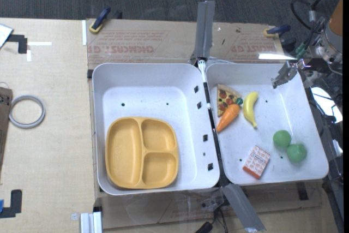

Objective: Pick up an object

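The right bin [305, 117] holds a pizza-slice toy [226, 96], an orange carrot [228, 117] and a yellow banana [250, 108] near its left wall. Two green balls [282, 138] [296, 153] lie at its right front. An orange-and-white small box [256, 161] rests near the front rim. My gripper [282, 77] hangs over the bin's far right corner, well apart from all of these, and nothing is seen in it.
The left bin [109, 90] contains a yellow divided plate [143, 151]. A roll of tape [25, 111] lies on the bench at far left. Blue clamps [100, 19] [278, 30] sit on the cardboard behind the bins. Cables hang at the right edge.
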`<state>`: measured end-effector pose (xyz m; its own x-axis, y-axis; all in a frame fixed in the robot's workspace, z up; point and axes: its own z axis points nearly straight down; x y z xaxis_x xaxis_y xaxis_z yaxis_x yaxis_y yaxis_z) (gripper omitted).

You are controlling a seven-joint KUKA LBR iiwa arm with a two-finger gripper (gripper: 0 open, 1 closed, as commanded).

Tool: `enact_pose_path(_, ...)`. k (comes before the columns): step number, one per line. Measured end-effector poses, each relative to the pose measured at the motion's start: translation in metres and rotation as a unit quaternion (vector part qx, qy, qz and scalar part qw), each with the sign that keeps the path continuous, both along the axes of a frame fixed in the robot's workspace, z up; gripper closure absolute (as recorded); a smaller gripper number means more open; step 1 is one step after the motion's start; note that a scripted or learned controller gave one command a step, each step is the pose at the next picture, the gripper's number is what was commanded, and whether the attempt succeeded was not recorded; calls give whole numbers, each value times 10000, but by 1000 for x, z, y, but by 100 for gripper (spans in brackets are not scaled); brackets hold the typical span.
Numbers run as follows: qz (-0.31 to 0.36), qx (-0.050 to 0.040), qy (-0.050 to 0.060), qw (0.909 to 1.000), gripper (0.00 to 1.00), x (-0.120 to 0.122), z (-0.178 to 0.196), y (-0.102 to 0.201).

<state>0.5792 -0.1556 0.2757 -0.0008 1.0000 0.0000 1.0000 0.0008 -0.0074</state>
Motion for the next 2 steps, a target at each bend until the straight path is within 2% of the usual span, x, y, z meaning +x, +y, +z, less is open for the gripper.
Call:
enact_pose_path(1, 190, 0, -2, 9998, 0, 33, -128, 55)
enact_pose_path(2, 383, 3, -14, 9993, 0, 14, -187, 49)
